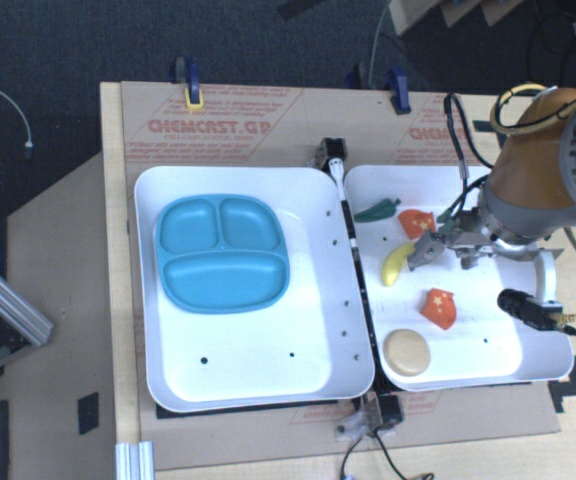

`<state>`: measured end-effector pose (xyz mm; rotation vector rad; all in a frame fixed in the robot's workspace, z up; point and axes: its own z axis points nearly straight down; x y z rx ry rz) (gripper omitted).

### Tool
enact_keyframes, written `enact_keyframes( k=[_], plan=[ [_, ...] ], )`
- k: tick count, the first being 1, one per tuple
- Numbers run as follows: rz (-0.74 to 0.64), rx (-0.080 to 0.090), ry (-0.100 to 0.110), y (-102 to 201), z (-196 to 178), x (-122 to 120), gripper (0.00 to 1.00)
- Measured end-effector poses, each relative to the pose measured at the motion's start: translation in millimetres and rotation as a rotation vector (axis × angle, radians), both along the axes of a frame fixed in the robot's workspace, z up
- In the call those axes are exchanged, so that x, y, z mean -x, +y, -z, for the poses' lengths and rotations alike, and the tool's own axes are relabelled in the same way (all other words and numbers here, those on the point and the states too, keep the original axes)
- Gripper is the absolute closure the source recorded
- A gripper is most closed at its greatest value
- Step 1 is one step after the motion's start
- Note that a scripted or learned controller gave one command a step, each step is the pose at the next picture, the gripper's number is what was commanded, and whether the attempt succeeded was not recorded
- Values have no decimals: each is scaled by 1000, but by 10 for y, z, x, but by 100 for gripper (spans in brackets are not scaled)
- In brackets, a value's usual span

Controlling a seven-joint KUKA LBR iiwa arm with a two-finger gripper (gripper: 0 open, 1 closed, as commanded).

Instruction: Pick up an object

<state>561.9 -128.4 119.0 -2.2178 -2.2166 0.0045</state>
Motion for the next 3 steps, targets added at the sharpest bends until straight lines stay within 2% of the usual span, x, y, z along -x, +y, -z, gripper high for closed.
enact_keyframes(
  k=[1,2,3],
  plan=[
    [1,3,-7,-9,-137,-15,100],
    [-2,4,-14,-29,-763,-88,100],
    [-2,4,-13,10,-1237,-28,100]
  ],
)
